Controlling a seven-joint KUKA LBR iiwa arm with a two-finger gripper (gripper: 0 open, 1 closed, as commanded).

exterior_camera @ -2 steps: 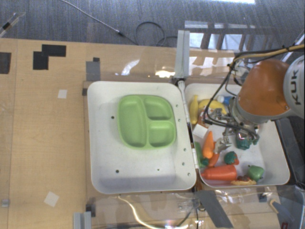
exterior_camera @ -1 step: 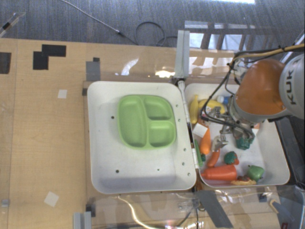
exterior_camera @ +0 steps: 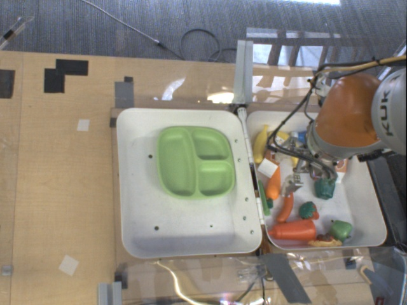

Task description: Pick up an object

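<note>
The right bin (exterior_camera: pixel 375 224) holds several toy foods: a yellow banana (exterior_camera: pixel 260 142), a small orange carrot (exterior_camera: pixel 273 182), a red chili (exterior_camera: pixel 286 207), a large orange-red carrot (exterior_camera: pixel 294 230), a green pepper (exterior_camera: pixel 341 229), a small dark green piece (exterior_camera: pixel 308 210) and a teal piece (exterior_camera: pixel 325 188). My gripper (exterior_camera: pixel 300 178) hangs low over the middle of this bin, between the small carrot and the teal piece. The orange wrist band (exterior_camera: pixel 346 113) and cables hide its upper part. I see nothing held in it.
The left bin (exterior_camera: pixel 146 234) carries a green divided plate (exterior_camera: pixel 194 161). A white card (exterior_camera: pixel 268 169) lies beside the banana. A metal post (exterior_camera: pixel 242 75) stands behind the divider between the bins. Black cables loop around the wrist.
</note>
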